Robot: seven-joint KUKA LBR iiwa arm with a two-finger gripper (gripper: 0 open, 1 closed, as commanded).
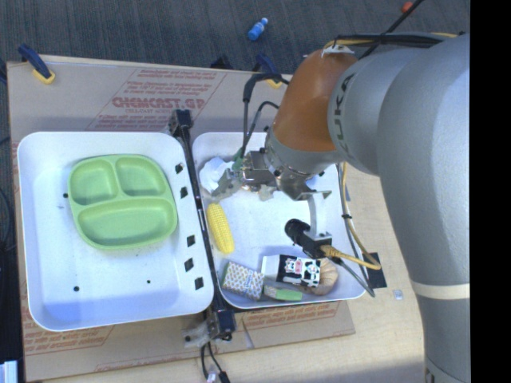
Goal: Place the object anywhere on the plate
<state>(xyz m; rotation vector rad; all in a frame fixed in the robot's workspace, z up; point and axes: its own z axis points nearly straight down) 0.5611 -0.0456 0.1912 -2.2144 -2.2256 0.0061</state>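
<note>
A green three-compartment plate [122, 202] lies in the left bin [48, 286], with nothing on it. My gripper [237, 179] hangs low over the far left corner of the right bin [263, 222], under the orange-banded wrist. Just to its left is a pale, whitish object [213, 169], partly hidden by the gripper. A yellow corn cob [219, 227] lies along the right bin's left wall, a little nearer than the gripper.
Along the right bin's near edge sit a patterned block [242, 280], a black-and-white box [298, 270], a small green piece [283, 294] and a brown item [327, 277]. The divider between the bins [194, 214] carries black clips. The arm covers the right bin's far right part.
</note>
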